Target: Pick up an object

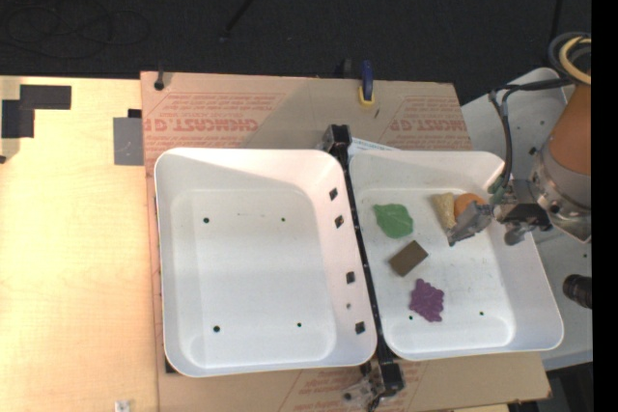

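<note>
Gripper [475, 219] fingers spread beside orange object [467, 204], right bin [541, 323] at 2 o'clock. Looks light, soft; pinch mid-body.

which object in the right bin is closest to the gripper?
The orange-and-tan object, right beside the gripper near the right bin's far side. The green piece, brown block and purple piece lie farther left or nearer the camera.

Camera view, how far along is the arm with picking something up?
Done: the gripper has reached into the right white bin, beside the tan and orange lump. In hand: nothing visibly gripped. Left: grasp and lift; the green blob, brown block and purple lump lie untouched.
</note>
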You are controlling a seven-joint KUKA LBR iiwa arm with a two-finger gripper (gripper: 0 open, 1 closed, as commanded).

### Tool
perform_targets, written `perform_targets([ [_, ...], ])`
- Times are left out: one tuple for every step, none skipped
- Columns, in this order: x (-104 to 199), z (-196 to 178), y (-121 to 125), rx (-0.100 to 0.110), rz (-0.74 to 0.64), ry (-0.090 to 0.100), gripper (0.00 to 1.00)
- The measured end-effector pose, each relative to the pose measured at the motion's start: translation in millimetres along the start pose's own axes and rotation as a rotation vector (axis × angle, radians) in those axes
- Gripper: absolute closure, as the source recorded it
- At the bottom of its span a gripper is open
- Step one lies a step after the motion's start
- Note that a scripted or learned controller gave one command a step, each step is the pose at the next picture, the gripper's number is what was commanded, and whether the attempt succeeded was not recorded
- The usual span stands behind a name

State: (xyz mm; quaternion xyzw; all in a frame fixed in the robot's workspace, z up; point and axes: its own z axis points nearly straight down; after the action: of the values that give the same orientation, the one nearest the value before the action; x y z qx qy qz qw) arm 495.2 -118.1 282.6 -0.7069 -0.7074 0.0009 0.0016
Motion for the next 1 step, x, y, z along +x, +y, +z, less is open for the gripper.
perform_targets([
  [12.1, -171.1, -19.6, -0.021, -0.002, -0.003, 0.0],
])
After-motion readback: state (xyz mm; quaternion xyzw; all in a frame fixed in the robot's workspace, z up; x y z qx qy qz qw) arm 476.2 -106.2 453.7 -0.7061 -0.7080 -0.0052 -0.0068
